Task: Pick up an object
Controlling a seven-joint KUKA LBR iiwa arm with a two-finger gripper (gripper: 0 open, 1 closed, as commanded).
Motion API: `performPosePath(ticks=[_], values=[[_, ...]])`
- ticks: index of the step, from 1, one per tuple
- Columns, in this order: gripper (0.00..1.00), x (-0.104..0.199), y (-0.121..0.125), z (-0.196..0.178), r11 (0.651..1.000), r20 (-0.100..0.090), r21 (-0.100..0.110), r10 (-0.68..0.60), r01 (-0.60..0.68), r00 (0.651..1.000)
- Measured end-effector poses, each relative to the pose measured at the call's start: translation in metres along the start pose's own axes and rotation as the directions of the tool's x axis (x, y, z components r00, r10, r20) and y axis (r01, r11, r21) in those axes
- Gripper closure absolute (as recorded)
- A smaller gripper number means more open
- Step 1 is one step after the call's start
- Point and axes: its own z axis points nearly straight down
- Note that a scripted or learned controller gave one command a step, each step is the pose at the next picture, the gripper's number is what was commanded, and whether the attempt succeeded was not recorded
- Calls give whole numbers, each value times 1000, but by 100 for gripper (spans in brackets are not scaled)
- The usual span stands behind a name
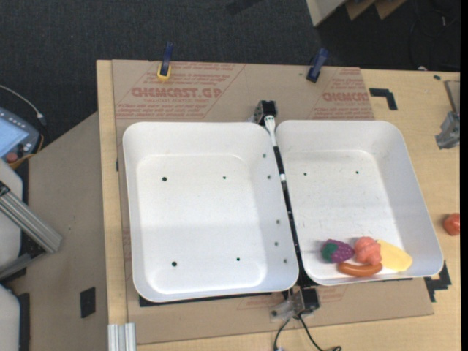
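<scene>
We are looking down on two white bins sitting side by side on a printed brown cardboard sheet [219, 86] that is covering the bench [66, 196]. The left bin [146, 218] and the right bin [344, 141] are touching along their inner rims. Four small toys are lying bunched together in the right bin's near corner: a purple grape-like toy [337, 251], a salmon-red lumpy toy [368, 248] just beside it, a yellow flat piece [395, 257] touching that, and an orange sausage-shaped toy [360, 268] lying in front of them. Two blue clamps [317, 64] are gripping the sheet's far edge. A small orange thing [451, 224] is lying outside the bins on the right. We cannot tell the end effector's state.
</scene>
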Motion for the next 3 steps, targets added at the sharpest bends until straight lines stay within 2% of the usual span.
performPosePath(ticks=[1, 2, 3], values=[[100, 0, 1, -11, 1000, 3, -4, 0, 0, 1000], [100, -11, -5, 47, 1000, -19, 31, 4, -3, 1000], [100, -19, 28, 28, 1000, -13, 18, 0, 0, 1000]])
